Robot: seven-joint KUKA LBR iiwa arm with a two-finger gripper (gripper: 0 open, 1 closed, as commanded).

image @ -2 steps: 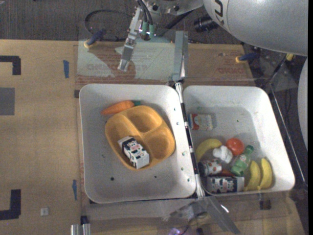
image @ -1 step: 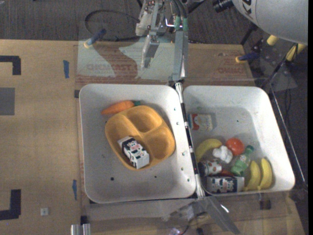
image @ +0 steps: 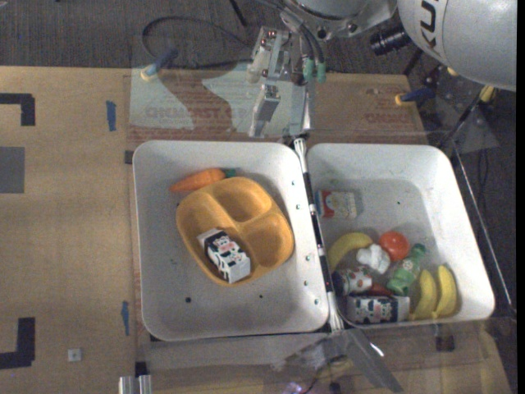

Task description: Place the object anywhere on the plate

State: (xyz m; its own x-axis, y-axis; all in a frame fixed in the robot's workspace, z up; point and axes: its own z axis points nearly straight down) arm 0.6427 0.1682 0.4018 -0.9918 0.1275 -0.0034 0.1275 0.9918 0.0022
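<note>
A yellow divided plate (image: pixel 254 220) lies in the left bin (image: pixel 156 220). A small cow-patterned milk carton (image: pixel 225 254) rests in the plate's front compartment. An orange carrot (image: pixel 198 179) lies against the plate's back-left rim, on the bin floor. My gripper (image: pixel 281 120) hangs above the back edge between the two bins, well clear of the plate. It is open, with nothing between its fingers.
The right bin (image: pixel 426 179) holds a small carton (image: pixel 339 203), a banana (image: pixel 348 245), a red tomato (image: pixel 394 243), a green bottle (image: pixel 406 271), two more bananas (image: pixel 435 292), another milk carton (image: pixel 377 309) and a few small items. Cables lie behind the bins.
</note>
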